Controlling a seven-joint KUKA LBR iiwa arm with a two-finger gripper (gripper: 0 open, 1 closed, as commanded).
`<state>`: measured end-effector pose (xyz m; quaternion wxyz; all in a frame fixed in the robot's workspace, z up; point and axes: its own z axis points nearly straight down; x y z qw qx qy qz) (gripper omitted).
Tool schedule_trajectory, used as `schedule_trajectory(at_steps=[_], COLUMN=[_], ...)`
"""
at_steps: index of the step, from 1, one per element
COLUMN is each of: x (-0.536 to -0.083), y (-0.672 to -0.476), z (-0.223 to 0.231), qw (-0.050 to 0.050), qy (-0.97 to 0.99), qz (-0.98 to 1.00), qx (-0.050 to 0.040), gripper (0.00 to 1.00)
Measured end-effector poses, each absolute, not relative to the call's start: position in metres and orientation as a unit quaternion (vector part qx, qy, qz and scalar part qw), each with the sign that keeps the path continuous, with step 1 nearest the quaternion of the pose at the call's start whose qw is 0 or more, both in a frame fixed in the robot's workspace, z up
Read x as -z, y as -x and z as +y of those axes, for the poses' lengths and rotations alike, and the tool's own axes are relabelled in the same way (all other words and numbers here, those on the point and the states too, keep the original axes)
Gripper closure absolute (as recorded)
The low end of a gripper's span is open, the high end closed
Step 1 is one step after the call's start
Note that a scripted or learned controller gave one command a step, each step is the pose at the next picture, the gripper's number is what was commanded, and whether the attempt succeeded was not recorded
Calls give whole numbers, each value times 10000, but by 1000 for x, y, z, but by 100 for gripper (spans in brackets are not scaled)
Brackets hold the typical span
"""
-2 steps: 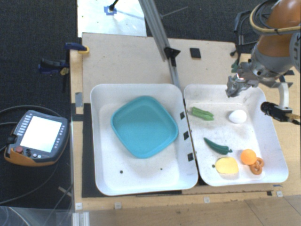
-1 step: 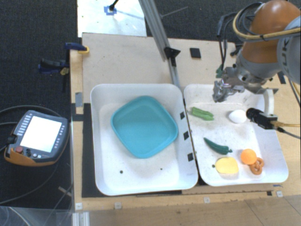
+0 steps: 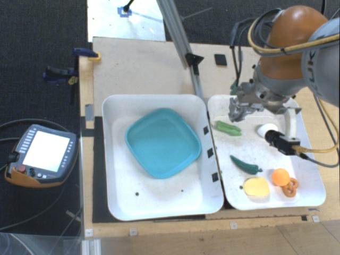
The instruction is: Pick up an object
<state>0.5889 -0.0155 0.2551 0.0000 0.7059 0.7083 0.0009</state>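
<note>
Now: gripper (image 3: pixel 237 112) hovering over right bin (image 3: pixel 313 195), finger state unclear.
Light green pod (image 3: pixel 228 127) lying just at its 7 o'clock.

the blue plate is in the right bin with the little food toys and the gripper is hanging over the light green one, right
Not quite. The camera view shows the blue plate in the left bin, by itself. The little food toys lie in the right bin, and the gripper does hang over the light green one there.
</note>
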Motion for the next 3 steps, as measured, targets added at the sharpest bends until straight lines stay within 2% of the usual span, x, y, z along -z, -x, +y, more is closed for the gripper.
schedule_trajectory(at_steps=[2,3], x=[-238,-239], y=[-554,-554], z=[72,70], qw=[-5,1], qy=[-7057,-7071], qz=[7086,7071], qx=[-1,-4], gripper=[100,0])
